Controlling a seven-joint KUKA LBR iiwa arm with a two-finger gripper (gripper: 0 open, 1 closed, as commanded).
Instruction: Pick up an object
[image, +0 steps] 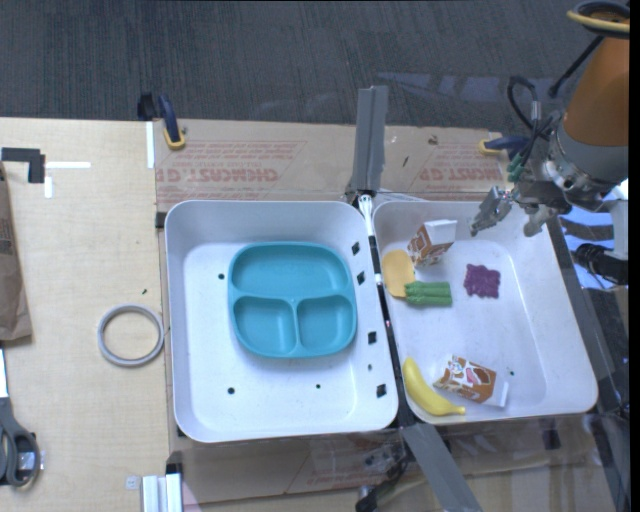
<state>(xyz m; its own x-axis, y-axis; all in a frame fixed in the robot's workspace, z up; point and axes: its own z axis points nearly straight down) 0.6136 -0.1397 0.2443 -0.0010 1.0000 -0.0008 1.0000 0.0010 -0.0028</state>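
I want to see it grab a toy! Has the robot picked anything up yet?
Not yet. The gripper hangs above the right bin's back edge with nothing between its fingers. The banana, purple grapes, green beans and small cartons all lie in the bin. Reaching down, grabbing and lifting are left.

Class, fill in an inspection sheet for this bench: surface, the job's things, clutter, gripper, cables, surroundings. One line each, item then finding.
Surface: two shallow white bins side by side, left bin and right bin, on a pale wooden bench.
Job's things: in the right bin, yellow toy banana, purple grape bunch, green bean pods, small brown-and-white carton, orange printed packet, pale yellow chip.
Clutter: teal divided plate in the left bin; grey tape ring and scissors on the bench.
Gripper: two-finger gripper above the right bin's far edge, holding nothing.
Cables: black cables beside the wrist.
Surroundings: cardboard sheet behind the bins.
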